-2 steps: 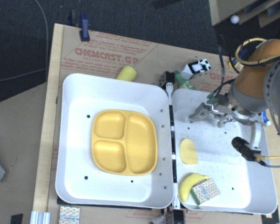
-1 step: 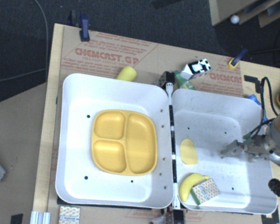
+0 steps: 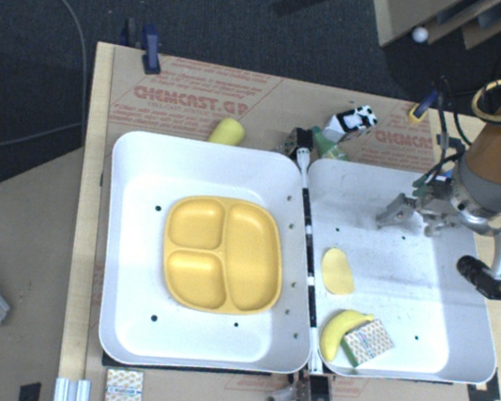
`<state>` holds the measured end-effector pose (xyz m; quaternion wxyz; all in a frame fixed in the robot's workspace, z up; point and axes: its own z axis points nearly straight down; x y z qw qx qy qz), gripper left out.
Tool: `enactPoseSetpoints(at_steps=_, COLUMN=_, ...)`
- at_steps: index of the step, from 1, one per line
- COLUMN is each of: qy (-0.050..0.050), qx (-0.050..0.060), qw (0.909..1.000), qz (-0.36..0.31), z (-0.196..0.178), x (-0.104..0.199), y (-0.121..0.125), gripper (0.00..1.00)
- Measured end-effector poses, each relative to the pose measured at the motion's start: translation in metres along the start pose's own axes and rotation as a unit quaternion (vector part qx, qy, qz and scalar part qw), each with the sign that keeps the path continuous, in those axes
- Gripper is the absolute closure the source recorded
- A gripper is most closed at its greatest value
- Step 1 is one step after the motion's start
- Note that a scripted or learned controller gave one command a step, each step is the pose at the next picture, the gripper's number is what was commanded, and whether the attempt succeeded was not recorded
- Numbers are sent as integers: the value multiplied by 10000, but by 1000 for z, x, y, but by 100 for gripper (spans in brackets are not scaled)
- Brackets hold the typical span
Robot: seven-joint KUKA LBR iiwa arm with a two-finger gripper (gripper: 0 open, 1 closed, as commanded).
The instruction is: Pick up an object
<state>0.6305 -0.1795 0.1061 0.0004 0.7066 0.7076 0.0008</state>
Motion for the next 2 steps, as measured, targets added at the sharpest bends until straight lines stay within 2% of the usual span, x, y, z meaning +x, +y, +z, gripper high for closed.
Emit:
enactPoseSetpoints(at_steps=1, qy=-7, qx=0, qw=10000, qz=-4, z=21, x=15, y=36, gripper=0)
enactPoseSetpoints(at_steps=2, qy=-2, qx=16, qw=10000, qz=15, z=4, x=17, y=-104, gripper=0)
